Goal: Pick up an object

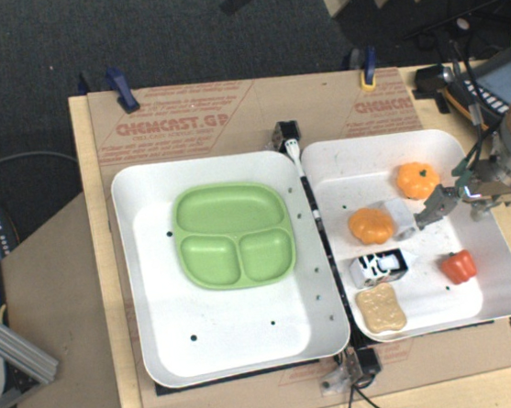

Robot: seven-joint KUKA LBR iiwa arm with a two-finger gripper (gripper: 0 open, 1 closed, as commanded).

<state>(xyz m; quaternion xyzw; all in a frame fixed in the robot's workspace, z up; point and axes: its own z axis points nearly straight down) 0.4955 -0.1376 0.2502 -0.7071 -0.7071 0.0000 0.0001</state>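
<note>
Reaching in from the right of the frame, the end effector [421, 218] hangs over the middle of the right bin [387, 147], its grey fingers [433, 204] just beside an orange round fruit [371, 225] — whether they stand wide or narrow cannot be told, and nothing shows between them. Right bin contents: small pumpkin [414, 179] at upper right, red pepper [458, 266] at lower right, black-and-white item [381, 266] and tan cracker-like piece [381, 309] toward the lower left. Left bin [160, 330] on the counter [180, 115] — one green divided plate [234, 234].
</note>
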